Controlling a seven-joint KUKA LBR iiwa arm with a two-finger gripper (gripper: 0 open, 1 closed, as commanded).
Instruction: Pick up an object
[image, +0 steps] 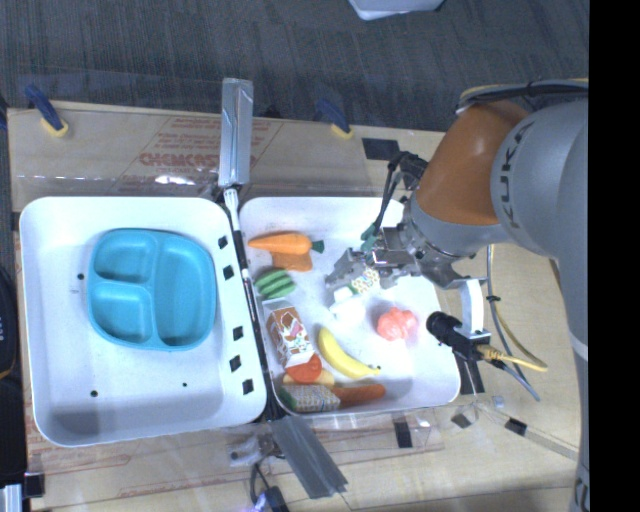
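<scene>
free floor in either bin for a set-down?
Left bin: bare strip below and left of the blue tray. Right bin: small patch between the banana, the pink ball and the gripper. Crowded along the divider: carrot, cucumber, snack pack.

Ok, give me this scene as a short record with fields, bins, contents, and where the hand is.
left bin: holds a blue divided plate
right bin: carrot, banana, pink fruit, small snack packet, other toy foods along its left and front sides
hand: low over the right bin, above the middle
arm: reaches in from the right
grasp: cannot tell
</scene>
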